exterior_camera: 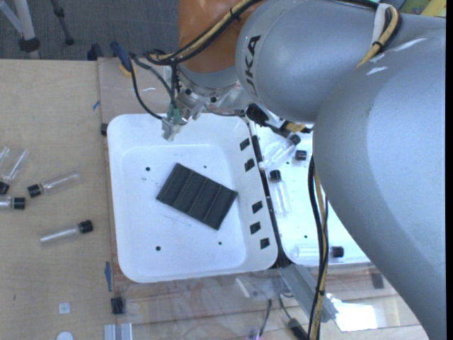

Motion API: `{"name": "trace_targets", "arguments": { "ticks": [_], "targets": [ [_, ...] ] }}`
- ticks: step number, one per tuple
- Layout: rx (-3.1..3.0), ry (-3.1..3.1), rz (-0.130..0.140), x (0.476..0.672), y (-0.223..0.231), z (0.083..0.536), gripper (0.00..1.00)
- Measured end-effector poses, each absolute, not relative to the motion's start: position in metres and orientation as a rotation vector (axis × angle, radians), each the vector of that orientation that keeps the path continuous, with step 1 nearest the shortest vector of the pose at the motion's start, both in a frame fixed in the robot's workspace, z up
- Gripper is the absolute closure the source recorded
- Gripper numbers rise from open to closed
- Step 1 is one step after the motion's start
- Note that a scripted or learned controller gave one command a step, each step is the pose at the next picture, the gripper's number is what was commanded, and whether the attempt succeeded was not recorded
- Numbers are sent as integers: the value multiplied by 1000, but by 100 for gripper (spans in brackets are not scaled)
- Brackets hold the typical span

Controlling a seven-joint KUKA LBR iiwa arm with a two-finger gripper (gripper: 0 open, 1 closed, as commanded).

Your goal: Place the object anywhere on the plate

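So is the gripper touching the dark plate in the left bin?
No, the gripper sits near the far rim of the left bin, apart from the dark plate lying flat mid-bin.

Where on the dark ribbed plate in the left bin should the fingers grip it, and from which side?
Probably from above, across the short width of the dark ribbed plate, near its middle. It lies flat and turned diagonally in the left bin, so the gripper should rotate to match its long edges.

My own arm [340, 83] hides most of the right bin [301, 250] — my hand [172, 125] is too small to read its fingers.
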State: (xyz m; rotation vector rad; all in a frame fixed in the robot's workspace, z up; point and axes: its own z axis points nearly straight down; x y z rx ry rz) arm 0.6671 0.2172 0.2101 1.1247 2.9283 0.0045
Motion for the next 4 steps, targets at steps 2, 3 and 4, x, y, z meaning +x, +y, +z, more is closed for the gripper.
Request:
{"name": "trace_targets", "arguments": {
  "ticks": [2,3,4],
  "targets": [
    [1117,2919,10,669,219,232,100],
    [1114,2914,12,670,219,243,100],
    [256,3131,3,654,223,208,100]
  ]
}}
